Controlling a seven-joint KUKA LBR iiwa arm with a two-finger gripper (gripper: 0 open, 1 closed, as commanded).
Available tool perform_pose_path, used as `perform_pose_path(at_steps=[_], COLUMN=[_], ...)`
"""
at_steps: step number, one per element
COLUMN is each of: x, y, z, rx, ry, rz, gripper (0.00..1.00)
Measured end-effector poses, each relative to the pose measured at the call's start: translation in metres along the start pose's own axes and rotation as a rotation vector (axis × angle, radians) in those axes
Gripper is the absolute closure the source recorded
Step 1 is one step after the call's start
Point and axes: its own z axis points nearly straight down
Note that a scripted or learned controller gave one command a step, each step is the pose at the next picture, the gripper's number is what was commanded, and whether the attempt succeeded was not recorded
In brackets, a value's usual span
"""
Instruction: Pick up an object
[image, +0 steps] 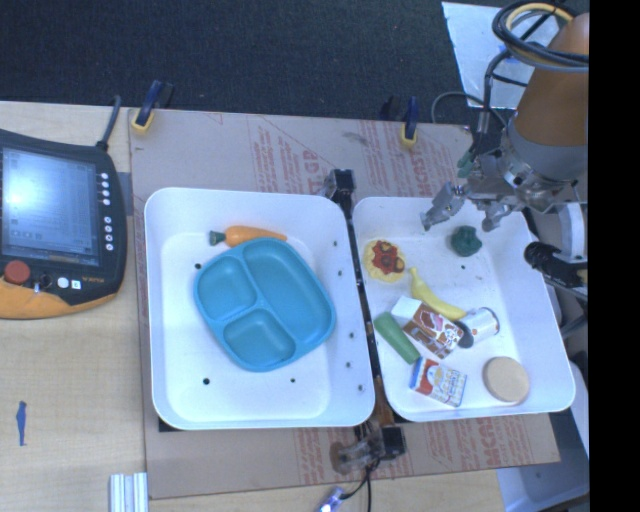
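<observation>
Over the right bin (545, 300) and its eight items, the gripper (468, 214) spreads empty fingers wide.

Two shallow white plastic bins side by side: left bin (170, 300), right bin (545, 330).

In the left bin, two things:
- one blue three-compartment plastic plate (262, 303)
- one orange toy carrot with a green top (250, 236)

In the right bin, eight things:
- one round yellow disc with a red centre (385, 259)
- one yellow toy banana (432, 296)
- one dark green lumpy toy (465, 240)
- one green cylindrical stick (396, 337)
- two small printed cartons: brown-and-white carton (430, 325), blue-and-white carton (438, 381)
- one small silver can on its side (481, 323)
- one round tan cookie-like disc (506, 379)

Ten loose things in all.
</observation>
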Motion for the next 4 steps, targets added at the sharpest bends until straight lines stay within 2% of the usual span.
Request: perform_pose_path(at_steps=[1,2,3,4], x=[-0.041,-0.014,-0.015,0.047], y=[-0.022,-0.076,-0.076,-0.026], z=[0.152,0.151,0.141,0.05], rx=[0.002,0.001,0.002,-0.003], ry=[-0.001,0.0,-0.001,0.001], rz=[0.0,0.0,-0.003,-0.001], gripper=[0.0,0.0,1.0,1.0])
